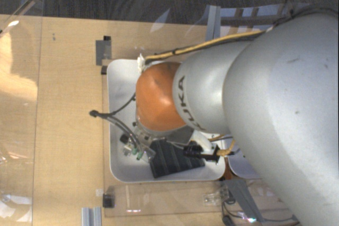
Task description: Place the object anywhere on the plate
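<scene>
A large grey arm [254, 92] reaches from the right over a white bin [119, 87] on the bench [63, 114]. Its end effector [139, 150] hangs low near the bin's front-left corner, its state unclear. A dark ridged object [175, 159] lies just right of it, long axis running left to right.

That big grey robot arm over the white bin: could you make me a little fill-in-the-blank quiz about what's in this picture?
1. The band above the arm's wrist is coloured ____.
2. The white bin sits on a bench made of light ____.
3. The letters printed on the arm's grey shell spell ____.
4. The ribbed dark object lies at the bin's ____ edge in the camera view.

Missing words: orange; wood; KUKA; bottom
</scene>
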Tool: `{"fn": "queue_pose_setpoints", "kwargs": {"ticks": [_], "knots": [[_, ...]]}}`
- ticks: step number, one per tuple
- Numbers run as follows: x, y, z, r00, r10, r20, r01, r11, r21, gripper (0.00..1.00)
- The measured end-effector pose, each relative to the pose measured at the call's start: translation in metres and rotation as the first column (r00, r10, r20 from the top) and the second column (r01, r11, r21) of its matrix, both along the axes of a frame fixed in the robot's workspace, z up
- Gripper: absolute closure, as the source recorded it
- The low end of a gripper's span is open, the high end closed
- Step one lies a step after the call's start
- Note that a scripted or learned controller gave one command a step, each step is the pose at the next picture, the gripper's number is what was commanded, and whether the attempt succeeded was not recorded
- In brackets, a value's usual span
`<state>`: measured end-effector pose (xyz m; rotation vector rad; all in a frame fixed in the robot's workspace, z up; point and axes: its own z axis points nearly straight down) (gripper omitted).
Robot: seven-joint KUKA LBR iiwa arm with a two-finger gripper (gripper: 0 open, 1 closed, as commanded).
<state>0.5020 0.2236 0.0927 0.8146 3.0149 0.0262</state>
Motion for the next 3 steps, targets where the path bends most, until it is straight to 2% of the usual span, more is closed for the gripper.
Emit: {"fn": "queue_pose_setpoints", "kwargs": {"ticks": [1, 2, 3], "knots": [[0.103, 0.011, -0.002, 0.982, 0.190, -0.005, -0.190, 0.982, -0.009, 1.00], [0.084, 0.010, 0.159, 0.725, 0.688, -0.009, -0.688, 0.725, -0.014, 1.00], [0.168, 0.012, 0.063, 0.687, 0.726, -0.013, -0.726, 0.687, -0.012, 1.00]]}}
